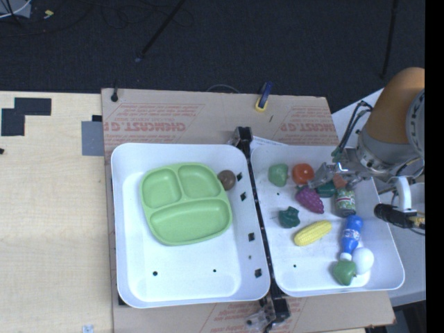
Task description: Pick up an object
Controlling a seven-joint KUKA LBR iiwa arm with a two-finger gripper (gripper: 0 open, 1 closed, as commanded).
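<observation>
Grey-armed pincer (331, 181) low among right bin (395, 272) toys, by purple grapes (310, 200).

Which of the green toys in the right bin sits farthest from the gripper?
The green toy at the bin's near edge, touching the white egg; the others lie higher up.

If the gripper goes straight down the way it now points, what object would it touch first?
Probably the purple grapes: the gripper hangs over the right bin, pointing down beside them. The small can and orange tomato lie close too, and depth is unclear from this slanted view.
</observation>
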